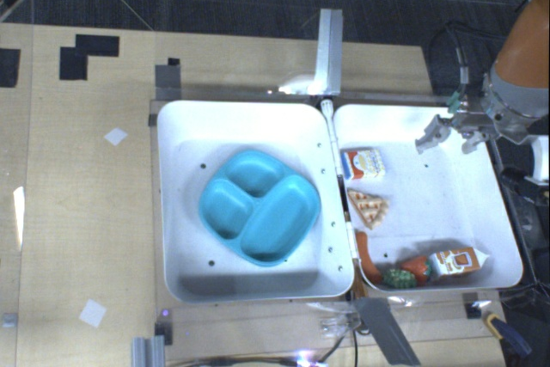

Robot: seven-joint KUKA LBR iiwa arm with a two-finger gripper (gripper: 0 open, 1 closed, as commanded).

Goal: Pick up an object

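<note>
My gripper hangs over the far right corner of the right bin, its two fingers spread open with nothing between them. Below and to its left lie a small white and yellow carton and a toy waffle slice, both beside the divider. Along the bin's near edge rest an orange juice carton, a red-orange vegetable, a green piece and an orange strip. None of these touches the gripper.
The left bin holds a blue divided plate. A metal post rises behind the divider between the bins. Cables and dark gear sit to the right of the right bin. White floor shows in the middle of the right bin.
</note>
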